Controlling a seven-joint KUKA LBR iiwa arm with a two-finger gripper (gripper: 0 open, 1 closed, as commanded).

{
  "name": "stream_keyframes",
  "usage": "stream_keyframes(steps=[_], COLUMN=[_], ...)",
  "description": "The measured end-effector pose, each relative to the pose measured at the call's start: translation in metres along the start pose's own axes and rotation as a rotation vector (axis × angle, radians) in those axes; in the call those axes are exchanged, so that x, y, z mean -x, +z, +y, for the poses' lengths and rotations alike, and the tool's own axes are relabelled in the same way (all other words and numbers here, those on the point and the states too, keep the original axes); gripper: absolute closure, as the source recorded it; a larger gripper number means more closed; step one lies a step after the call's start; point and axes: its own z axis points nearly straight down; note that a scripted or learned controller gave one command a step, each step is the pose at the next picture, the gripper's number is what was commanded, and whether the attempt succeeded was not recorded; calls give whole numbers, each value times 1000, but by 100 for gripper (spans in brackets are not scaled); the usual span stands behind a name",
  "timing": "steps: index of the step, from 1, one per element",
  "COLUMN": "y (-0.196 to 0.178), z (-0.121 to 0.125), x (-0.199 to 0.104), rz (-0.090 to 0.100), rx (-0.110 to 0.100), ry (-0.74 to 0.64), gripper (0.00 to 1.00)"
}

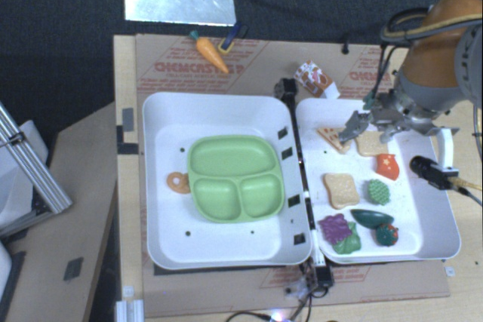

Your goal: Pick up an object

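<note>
My gripper [370, 129] hangs over the back of the right bin [441, 237], its two fingers spread apart and open. A tan bread slice [369, 145] lies just below and between the fingertips, not lifted. A wedge-shaped cracker [332, 138] lies beside the left finger. Nearer the front are a red strawberry [386, 166], a toast slice [341, 190], a green broccoli [379, 192], purple grapes [336, 225], a dark green cucumber [371, 219] and a red tomato [386, 235].
The left bin [162, 124] holds a green divided plate [234, 177] and a small orange pretzel [179, 182]. Behind the bins lie a carrot [211, 54] and a wrapped snack [313, 79]. A black cylinder [429, 171] juts over the right bin's right side.
</note>
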Motion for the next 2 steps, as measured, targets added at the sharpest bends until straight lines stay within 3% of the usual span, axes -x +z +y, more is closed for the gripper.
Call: stream_keyframes(steps=[1, 2], y=[-7, 50], z=[3, 6], x=[0, 8], rz=[-1, -1], rx=[13, 10], ry=[-2, 0], gripper=[0, 0])
